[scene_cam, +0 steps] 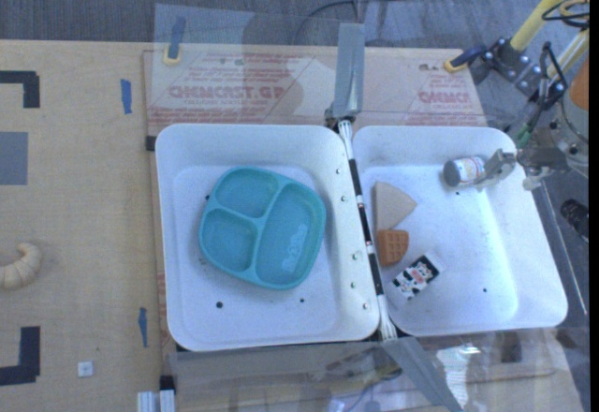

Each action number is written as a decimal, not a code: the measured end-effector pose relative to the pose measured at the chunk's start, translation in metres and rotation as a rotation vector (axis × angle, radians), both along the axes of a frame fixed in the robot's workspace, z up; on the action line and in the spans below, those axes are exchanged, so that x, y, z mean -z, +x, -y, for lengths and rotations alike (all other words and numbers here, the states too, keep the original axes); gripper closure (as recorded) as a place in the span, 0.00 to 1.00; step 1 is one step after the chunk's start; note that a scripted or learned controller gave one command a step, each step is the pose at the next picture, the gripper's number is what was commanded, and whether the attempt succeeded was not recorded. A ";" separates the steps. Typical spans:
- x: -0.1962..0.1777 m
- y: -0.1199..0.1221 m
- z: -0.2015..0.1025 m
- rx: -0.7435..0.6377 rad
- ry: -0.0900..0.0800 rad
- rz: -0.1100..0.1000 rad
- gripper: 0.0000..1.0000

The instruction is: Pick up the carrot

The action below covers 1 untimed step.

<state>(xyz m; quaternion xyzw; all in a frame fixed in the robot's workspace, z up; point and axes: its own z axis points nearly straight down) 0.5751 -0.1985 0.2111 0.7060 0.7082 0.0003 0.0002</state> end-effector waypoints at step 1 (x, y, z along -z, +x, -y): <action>0.099 -0.045 0.004 -0.042 0.000 0.000 0.00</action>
